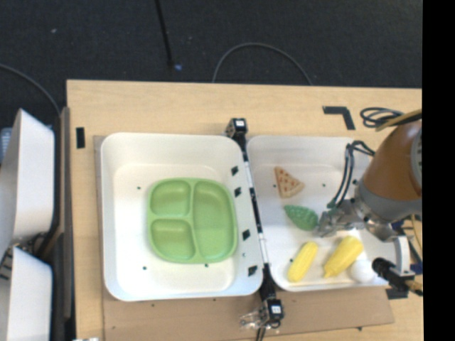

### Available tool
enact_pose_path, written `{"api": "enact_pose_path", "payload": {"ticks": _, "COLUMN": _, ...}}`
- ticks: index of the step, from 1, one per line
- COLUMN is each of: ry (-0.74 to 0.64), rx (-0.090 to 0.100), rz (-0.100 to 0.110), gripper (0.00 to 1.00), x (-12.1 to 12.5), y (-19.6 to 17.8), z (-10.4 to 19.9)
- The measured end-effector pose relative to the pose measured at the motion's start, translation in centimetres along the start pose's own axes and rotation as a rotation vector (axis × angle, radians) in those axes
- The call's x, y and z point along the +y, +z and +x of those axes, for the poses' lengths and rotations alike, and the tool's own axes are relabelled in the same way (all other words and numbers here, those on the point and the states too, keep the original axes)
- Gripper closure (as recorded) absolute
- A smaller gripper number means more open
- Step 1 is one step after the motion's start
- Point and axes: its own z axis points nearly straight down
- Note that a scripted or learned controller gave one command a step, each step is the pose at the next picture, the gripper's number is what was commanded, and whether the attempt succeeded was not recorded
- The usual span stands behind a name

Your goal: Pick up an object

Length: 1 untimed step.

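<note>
1. Dark carpet with loose cables lay behind the pale wooden table, which carried two shallow white bins side by side.
2. Largest of the pieces, the left bin held a green divided plate lying flat near its middle, probably parked there out of the way of the picking.
3. Beside it, the right bin held the small toys, so I judged it to be the working side.
4. Reaching in from the right, the grey arm hung low over that bin, its gripper just beside the green leaf piece, which I took as its likely target.
5. Whether the fingers were apart or together I could not tell; dark hardware hid them, and nothing showed held between them.
6. Of the toys, one yellow corn cob lay near the bin's front right, long axis running lower-left to upper-right.
7. A second corn cob lay just to its left, slanted much the same way.
8. That leaf lay mid-bin, long axis slanting from upper-left down towards the gripper.
9. Smallest, a pizza slice lay apart towards the back, its tip pointing down-right.
</note>
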Motion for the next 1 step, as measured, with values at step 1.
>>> {"api": "enact_pose_path", "payload": {"ticks": 1, "ry": 0.001, "rx": -0.001, "rz": -0.002, "gripper": 1.0, "x": 0.24, "y": -4.62, "z": -0.93}}
